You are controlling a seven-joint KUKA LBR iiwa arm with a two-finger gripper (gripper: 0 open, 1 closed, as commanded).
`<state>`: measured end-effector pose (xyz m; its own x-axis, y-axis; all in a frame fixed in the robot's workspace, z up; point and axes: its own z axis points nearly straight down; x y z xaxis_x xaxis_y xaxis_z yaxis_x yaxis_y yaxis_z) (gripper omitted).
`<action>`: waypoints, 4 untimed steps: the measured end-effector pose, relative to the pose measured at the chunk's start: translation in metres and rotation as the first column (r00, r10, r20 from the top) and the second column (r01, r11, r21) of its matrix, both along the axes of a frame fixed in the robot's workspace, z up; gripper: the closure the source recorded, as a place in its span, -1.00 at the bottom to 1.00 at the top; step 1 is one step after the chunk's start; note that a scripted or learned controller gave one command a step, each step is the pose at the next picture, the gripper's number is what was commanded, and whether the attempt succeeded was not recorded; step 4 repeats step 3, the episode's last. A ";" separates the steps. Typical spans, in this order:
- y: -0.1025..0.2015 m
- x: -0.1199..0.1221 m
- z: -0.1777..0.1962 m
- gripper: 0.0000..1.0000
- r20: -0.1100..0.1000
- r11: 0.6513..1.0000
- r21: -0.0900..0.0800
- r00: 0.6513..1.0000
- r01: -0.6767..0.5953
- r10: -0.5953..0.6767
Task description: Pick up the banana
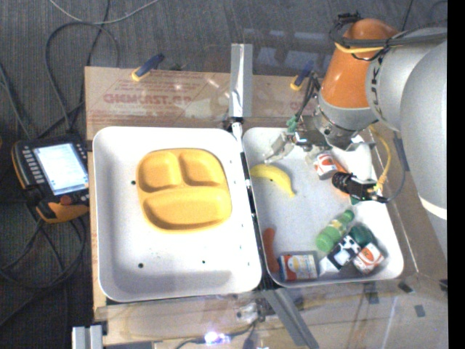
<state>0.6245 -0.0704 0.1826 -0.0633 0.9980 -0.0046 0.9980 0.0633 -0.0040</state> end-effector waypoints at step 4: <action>-0.034 0.025 -0.085 1.00 0.007 0.983 0.002 0.983 0.183 -0.183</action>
